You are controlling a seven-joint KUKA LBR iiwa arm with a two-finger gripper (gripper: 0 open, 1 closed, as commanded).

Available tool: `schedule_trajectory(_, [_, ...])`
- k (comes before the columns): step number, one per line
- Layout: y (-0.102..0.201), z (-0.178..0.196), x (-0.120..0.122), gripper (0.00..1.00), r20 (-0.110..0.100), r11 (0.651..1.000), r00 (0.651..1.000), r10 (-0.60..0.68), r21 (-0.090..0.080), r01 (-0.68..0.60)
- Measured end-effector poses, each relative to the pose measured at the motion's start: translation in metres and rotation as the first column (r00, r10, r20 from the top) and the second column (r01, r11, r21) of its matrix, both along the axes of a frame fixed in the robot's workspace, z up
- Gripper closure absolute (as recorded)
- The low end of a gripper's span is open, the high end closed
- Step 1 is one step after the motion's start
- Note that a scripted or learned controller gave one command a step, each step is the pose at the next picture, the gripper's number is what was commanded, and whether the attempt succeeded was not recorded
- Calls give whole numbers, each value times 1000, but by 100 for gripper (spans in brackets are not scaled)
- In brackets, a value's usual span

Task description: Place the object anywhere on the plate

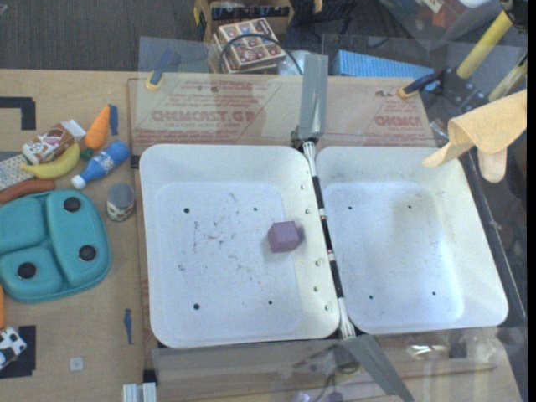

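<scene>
Arm [490, 36] at upper right, cloth-draped

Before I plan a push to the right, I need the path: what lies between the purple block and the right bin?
In the camera view, bare floor of the left bin, then the two bins' touching rims, separate the purple block from the right bin.

Behind the left bin [159, 308], the clear acrylic sheet [209, 115] bears reddish protective film lettering, seemingly "CHEMCAST GP". A shorter patch of similar lettering shows on the sheet [394, 115] behind the right bin [494, 300], too blurred to read.
</scene>
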State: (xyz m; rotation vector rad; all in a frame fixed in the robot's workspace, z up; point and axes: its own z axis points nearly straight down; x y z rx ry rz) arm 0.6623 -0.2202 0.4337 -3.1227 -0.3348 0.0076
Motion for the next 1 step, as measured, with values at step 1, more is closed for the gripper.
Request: schedule_trajectory(1, [0, 1, 0, 0, 2, 1000, 1000, 0, 0, 0])
